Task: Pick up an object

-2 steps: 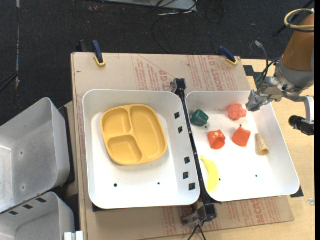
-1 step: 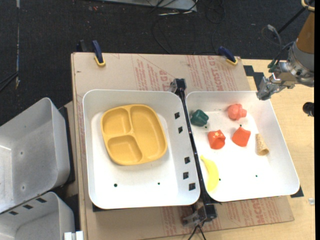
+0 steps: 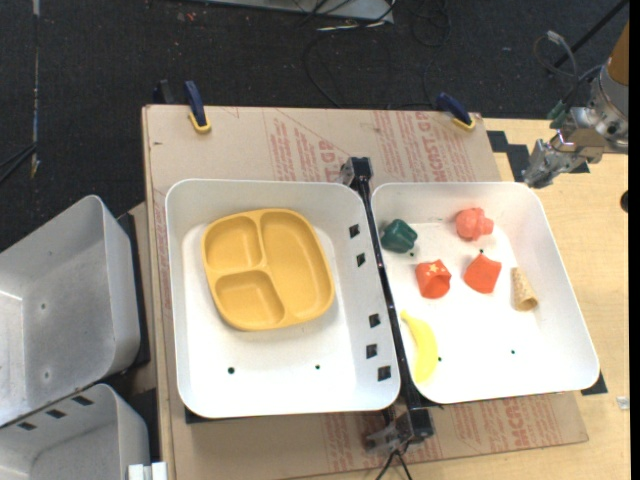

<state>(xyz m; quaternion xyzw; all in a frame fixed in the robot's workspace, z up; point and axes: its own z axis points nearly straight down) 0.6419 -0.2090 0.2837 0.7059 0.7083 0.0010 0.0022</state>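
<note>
While the arm (image 3: pixel 618 78) is mostly cut off at the upper right edge, with just its orange band and grey wrist in view, the gripper (image 3: pixel 541 169) hangs above the bench beyond the far right corner of the right bin (image 3: pixel 560 298), clear of everything in it. It is small and dark against the background, and whether it is parted or closed I cannot tell; nothing can be seen held in it.

In the right bin lie a dark green block (image 3: pixel 399 235) near the far left side, a pinkish-red lump (image 3: pixel 473 223) toward the far right, and two orange-red blocks (image 3: pixel 433 279) (image 3: pixel 482 273) side by side near the middle. A tan cone-like piece (image 3: pixel 523 288) rests near the right wall; its exact shape is hard to make out. A yellow banana (image 3: pixel 422 346) lies close to the left wall at the near end.

The left bin (image 3: pixel 190 348) holds a yellow divided plate (image 3: pixel 267 267) with three compartments. A white tub (image 3: pixel 55 303) at the left is cut off by the picture's edge.
</note>
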